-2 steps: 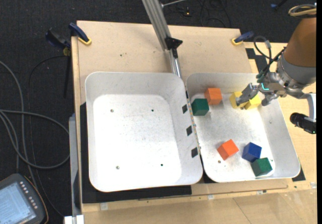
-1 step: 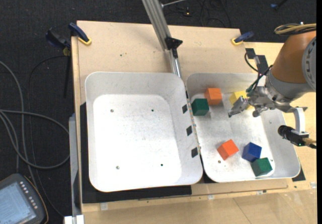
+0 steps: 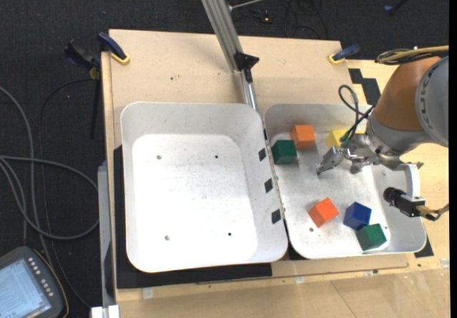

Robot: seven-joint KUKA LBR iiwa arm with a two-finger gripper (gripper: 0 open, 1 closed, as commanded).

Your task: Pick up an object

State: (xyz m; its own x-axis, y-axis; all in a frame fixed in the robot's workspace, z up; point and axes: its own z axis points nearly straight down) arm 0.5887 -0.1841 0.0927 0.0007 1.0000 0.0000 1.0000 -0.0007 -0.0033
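Several blocks lie in the right bin (image 3: 400, 241). At its far side are an orange block (image 3: 303, 136), a dark green block (image 3: 283, 151) and a yellow block (image 3: 335, 139). Near the front lie a second orange block (image 3: 323, 211), a blue block (image 3: 357, 215) and a green block (image 3: 372, 236). My gripper (image 3: 340, 164) hangs over the middle of this bin, just in front of the yellow block. It is open, and I see nothing between its fingers. The arm covers part of the bin's right side.
The left bin (image 3: 143, 166) sits beside the right one, their rims meeting near the middle. A metal pole (image 3: 221, 23) slants down from the top to the bins' far edge. Clamps (image 3: 114, 48) hold the board's far corners.
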